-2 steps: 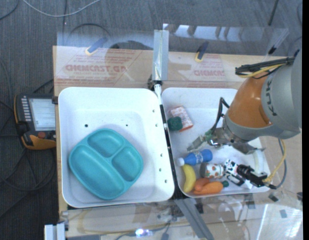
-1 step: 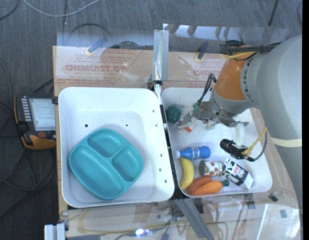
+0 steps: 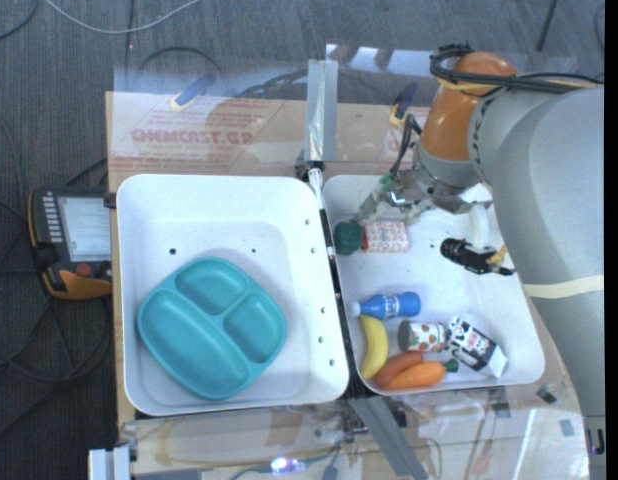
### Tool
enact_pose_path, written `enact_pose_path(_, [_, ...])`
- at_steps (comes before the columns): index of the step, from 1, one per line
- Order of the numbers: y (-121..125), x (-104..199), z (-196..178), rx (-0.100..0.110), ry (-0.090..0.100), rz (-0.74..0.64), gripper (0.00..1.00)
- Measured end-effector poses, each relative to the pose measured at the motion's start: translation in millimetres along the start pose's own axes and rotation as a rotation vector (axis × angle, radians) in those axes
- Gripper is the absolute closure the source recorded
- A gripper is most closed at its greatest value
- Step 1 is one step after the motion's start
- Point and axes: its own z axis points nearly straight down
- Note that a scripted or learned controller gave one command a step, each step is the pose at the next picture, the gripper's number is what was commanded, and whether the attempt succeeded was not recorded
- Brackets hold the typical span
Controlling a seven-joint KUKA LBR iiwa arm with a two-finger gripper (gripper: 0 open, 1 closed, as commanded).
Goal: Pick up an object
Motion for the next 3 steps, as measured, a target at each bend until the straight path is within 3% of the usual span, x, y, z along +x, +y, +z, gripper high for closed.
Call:
enact_pose_path(1, [2,30,-94,0.010,0.005,0.191,0.00])
enact_pose_path(2, [-18,7,-6,0.008,0.006,-0.038,0.00])
enact_pose_path(3, [-17,7,-1,-0.001,0.002,-0.074,0.00])
